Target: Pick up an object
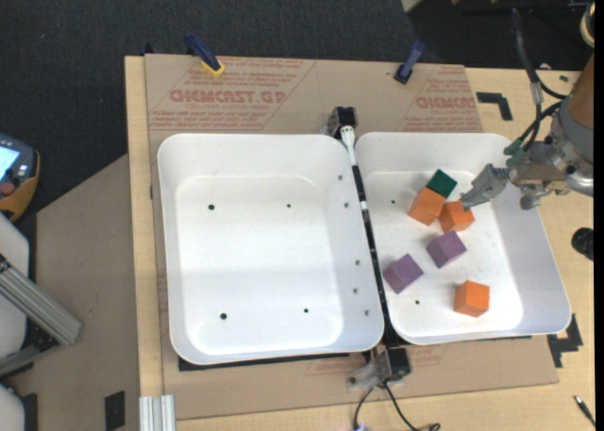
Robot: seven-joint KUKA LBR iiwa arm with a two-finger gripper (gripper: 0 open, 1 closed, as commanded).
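A grey KUKA arm (pixel 576 127) reaches in from the right over the right-hand bin (pixel 528 259), one of two shallow white plastic trays with rounded corners set side by side on a brown cardboard sheet (pixel 236 90) printed with red lettering. The gripper (pixel 469 198) hangs low over a tight cluster of small blocks near the middle of that bin, its tip just beside an orange cube (pixel 459 217); whether the pincer is apart or together cannot be told at this slant, and no block appears to sit between its fingers.

Six matte, hard-edged cubes lie in the right bin. A dark green cube (pixel 442 182) sits at the far side of the cluster, touching or nearly touching a second orange cube (pixel 426 206) to its left. Nearer the camera are two purple cubes (pixel 446 248) (pixel 404 272), slightly apart, and a third orange cube (pixel 472 297) alone toward the front right corner.

The left bin (pixel 179 259) shows a smooth white floor dotted with small dark holes. Blue clamps (pixel 204 54) (pixel 410 62) pin the cardboard's far edge, and a black clip (pixel 342 122) joins the bins where they meet.
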